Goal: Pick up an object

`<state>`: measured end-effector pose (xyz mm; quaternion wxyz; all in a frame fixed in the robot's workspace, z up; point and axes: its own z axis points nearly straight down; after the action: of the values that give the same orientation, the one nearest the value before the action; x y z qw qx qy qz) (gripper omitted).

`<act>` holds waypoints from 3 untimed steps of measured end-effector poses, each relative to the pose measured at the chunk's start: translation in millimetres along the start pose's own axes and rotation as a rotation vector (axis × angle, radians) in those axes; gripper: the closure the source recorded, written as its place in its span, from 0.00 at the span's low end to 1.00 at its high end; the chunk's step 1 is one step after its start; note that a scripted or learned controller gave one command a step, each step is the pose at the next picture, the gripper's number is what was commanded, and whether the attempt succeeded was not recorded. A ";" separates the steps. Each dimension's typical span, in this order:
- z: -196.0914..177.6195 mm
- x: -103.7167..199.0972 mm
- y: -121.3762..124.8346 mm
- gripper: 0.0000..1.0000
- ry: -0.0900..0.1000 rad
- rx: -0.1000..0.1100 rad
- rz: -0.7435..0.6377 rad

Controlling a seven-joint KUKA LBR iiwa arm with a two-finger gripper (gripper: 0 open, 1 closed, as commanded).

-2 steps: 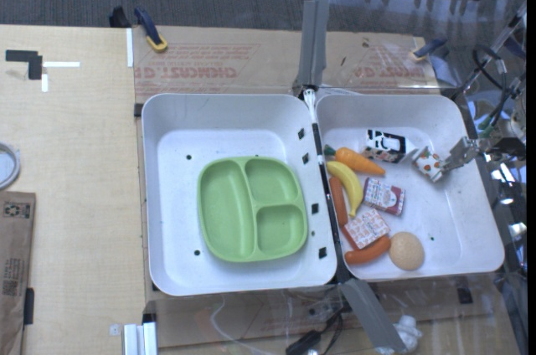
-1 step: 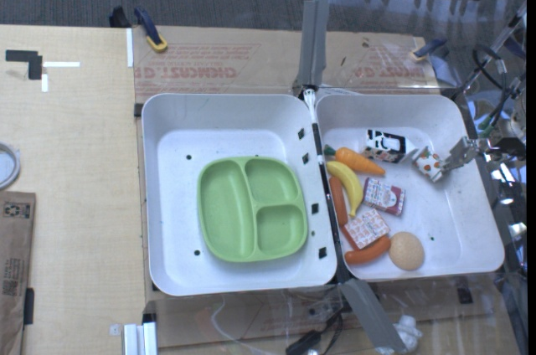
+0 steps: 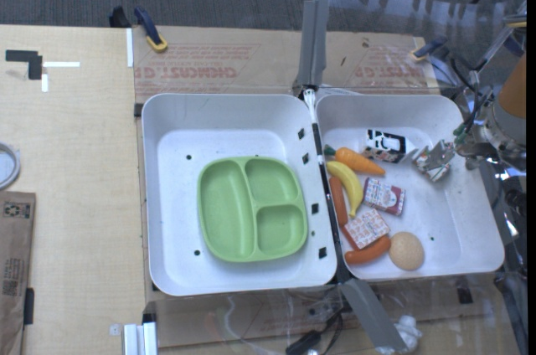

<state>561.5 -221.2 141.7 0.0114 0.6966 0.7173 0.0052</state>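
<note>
L bin (image 3: 167,203): green divided plate (image 3: 252,208) lying flat, centre. R bin (image 3: 469,249): carrot (image 3: 360,161), banana (image 3: 347,184), sausage (image 3: 367,251), egg (image 3: 406,251), small packets sitting along L side. Crumpled foil piece (image 3: 433,161) lying near R wall. Pincer (image 3: 471,142) hovering just beside foil; grip state can't tell.

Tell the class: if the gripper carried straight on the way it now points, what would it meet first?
Probably the crumpled silver wrapper: the gripper reaches in from the right just beside it, over the right bin. Height above it is unclear from this one view.
</note>
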 end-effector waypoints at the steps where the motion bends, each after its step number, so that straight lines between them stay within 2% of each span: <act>1: 3.2 0.1 13.4 0.00 -0.008 -0.026 -0.008; 3: 5.0 -1.4 15.7 0.00 -0.009 -0.029 -0.068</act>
<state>577.4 -222.2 137.1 0.0249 0.6716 0.7404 0.0120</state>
